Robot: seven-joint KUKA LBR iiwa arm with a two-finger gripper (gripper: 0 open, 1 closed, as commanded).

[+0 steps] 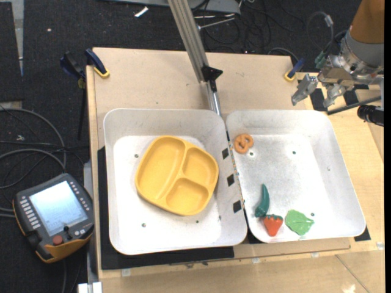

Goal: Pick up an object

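Observation:
The right bin (317,163) holds an orange pretzel (243,143) near its back left corner. Along its front edge lie a dark green pepper (263,201), a red strawberry (273,224) and a light green leaf-shaped piece (299,222). My gripper (317,92) hangs high over the bench beyond the right bin's back right corner, well away from all of these. Its fingers are spread apart and nothing sits between them.
The left bin (122,163) holds a yellow divided plate (177,174). A slanted metal pole (192,35) runs down to the gap between the bins. A teach pendant (55,215) lies on the floor at the left. Clamps sit at the bench's back corners.

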